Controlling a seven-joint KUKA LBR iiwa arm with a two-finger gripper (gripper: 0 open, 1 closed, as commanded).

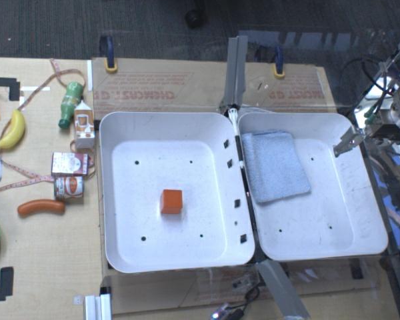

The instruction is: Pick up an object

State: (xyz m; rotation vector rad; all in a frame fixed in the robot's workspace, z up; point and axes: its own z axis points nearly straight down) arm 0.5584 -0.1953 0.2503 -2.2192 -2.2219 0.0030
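Note:
A small orange-red cube [172,201] sits on the floor of the left white bin [120,245], a little below its middle. A grey-blue folded cloth [275,165] lies flat in the left half of the right white bin [360,239]. My gripper [350,141] hangs at the right bin's far right rim, well away from the cloth and far from the cube. Nothing is seen in it. The arm behind it is mostly cut off by the view's right side.
Left of the bins, the bench holds a banana [9,131], a green bottle [70,102], a small carton [84,129], a can [69,187] and a sausage [41,208]. Cables [380,79] crowd the far right by the arm.

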